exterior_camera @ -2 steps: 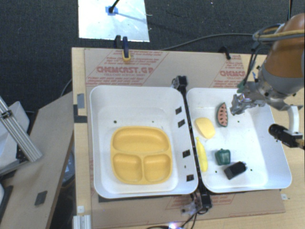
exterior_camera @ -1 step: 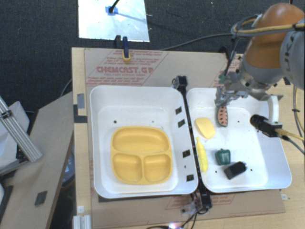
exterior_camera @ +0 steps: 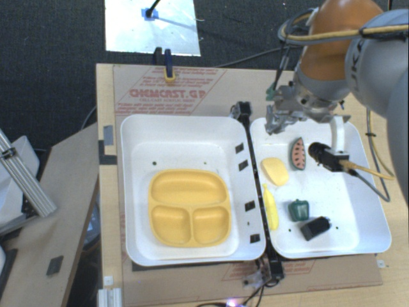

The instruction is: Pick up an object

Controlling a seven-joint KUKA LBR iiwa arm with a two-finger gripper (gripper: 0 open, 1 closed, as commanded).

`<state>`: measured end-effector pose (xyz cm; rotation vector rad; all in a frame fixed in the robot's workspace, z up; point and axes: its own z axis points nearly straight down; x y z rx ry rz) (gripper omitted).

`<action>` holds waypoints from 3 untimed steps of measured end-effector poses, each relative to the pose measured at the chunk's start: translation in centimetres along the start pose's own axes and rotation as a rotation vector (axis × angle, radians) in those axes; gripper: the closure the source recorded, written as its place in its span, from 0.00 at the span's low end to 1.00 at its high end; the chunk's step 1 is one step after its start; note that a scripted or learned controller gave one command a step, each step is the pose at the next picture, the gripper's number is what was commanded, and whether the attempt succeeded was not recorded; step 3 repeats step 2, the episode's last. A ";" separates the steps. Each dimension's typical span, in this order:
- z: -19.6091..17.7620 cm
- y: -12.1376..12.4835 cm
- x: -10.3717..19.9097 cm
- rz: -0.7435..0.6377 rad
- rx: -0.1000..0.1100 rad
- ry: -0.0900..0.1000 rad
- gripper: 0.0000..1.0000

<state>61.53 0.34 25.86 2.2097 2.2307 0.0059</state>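
The grey arm (exterior_camera: 377, 56) is reaching in from the right, and its gripper (exterior_camera: 273, 121) is hanging just up and to the left of a watermelon slice (exterior_camera: 297, 153). Whether the gripper is apart or together cannot be told from this angle, and nothing is showing in its grasp.

The pickable things are all lying loose in the right bin (exterior_camera: 348, 203) around that watermelon slice. A pale yellow oval piece (exterior_camera: 275, 171) is lying just to its lower left. A banana (exterior_camera: 271, 210) is lying further below, along the bin's left wall. A small green piece (exterior_camera: 298, 209) is sitting straight below the slice, with a black block (exterior_camera: 314, 228) just beyond it. They are lying apart from one another, probably so that the gripper can close on one alone.

Well to the left of the slice, the left bin (exterior_camera: 185, 136) is holding a yellow divided plate (exterior_camera: 189, 206).

Both bins are resting on a brown cardboard sheet (exterior_camera: 166, 88) with red lettering, held at its far edge by a blue and yellow clamp (exterior_camera: 168, 66). Dark carpet (exterior_camera: 51, 43) is surrounding the bench, with a shiny metal sheet (exterior_camera: 128, 18) lying on it.
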 end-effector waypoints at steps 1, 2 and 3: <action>1.7 2.3 4.6 0.000 0.002 0.000 1.00; 3.7 3.6 10.1 0.000 0.002 0.000 1.00; 3.7 3.6 10.1 0.000 0.002 0.000 1.00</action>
